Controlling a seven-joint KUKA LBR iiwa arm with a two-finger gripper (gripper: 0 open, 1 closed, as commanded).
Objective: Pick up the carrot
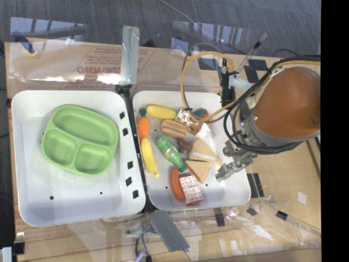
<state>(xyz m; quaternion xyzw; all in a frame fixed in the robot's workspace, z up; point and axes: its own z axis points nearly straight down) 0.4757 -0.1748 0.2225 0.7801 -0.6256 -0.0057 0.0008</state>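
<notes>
Carrot (143, 129): against the left wall of the right bin (240, 174), above the banana (148, 156), free floor to its right before the green bottle (171, 152). Hand (233, 163): over the bin's right part, beside the sandwich wedges (200, 158), well apart from the carrot, nothing held; finger spread cannot be made out. Wrist cut off at right.

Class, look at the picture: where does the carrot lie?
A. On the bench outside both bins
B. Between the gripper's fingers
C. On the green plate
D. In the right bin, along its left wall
D: the carrot lies in the right bin against its left wall, just above the banana.
</notes>
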